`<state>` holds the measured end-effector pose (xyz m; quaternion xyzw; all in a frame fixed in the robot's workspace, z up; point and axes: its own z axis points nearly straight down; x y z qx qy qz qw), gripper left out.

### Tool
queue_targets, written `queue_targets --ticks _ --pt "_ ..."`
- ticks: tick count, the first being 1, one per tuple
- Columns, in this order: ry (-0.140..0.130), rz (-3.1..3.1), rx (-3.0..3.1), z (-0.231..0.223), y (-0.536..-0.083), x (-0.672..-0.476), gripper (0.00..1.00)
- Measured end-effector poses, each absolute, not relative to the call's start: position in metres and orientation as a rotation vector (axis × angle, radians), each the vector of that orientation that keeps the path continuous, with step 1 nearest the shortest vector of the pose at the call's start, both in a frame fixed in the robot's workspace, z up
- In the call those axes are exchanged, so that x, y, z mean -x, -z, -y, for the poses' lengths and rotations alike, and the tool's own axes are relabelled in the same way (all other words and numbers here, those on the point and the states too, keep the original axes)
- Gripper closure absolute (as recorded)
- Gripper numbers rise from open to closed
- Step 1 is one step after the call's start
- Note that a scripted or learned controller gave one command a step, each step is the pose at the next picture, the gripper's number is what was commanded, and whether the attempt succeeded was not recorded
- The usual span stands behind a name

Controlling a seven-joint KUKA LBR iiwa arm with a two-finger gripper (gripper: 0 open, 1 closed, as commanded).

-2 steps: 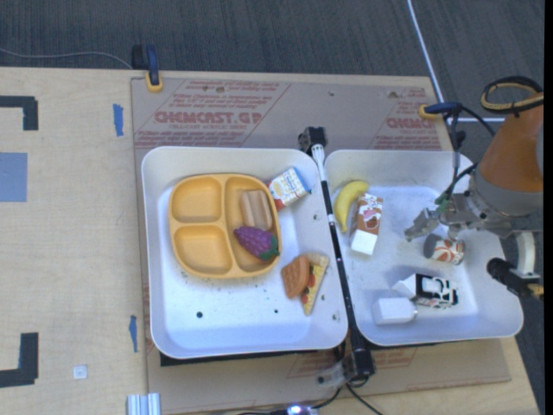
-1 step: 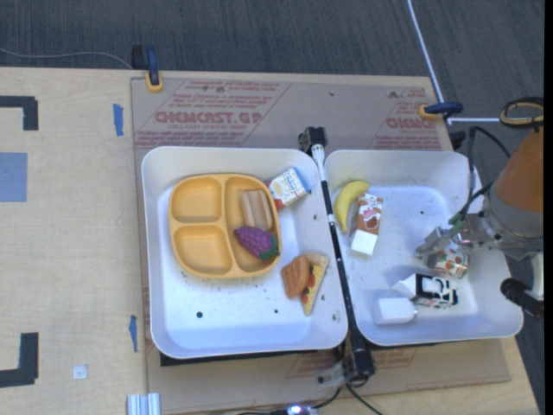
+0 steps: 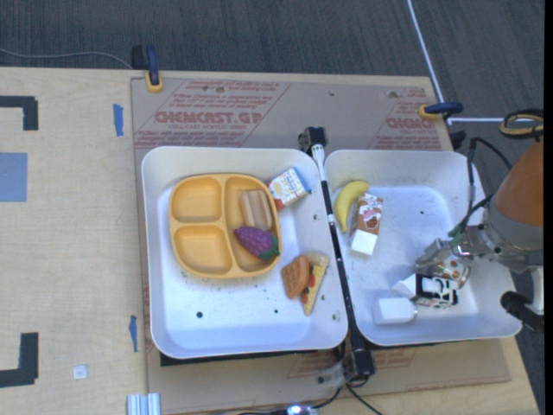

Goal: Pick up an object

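The arm reaches in from the right and its tool sits low in the right bin, near that bin's lower right part, where metal parts and a black-and-white patterned item crowd together; whether the tool is spread or closed, and whether it has hold of anything, cannot be told from this slant. Just beside it, toward the bin's front edge, lies a small white block. Further up the same bin a banana lies next to a brown-and-white carton, both close to the bin's left wall. In the left bin a yellow divided plate holds a purple bunch of grapes and a pale sausage-like piece in its right compartment; a small blue-and-white carton lies near the plate's upper right, and an orange pizza slice sits below it. Both bins rest on a cardboard sheet on the table
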<state>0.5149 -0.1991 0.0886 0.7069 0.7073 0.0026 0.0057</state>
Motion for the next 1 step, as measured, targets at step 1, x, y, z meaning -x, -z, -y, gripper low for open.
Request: queue_targets --ticks 1 --pt "-0.007 -2.203 -2.209 0.2023 -0.1002 -0.5161 1.0"
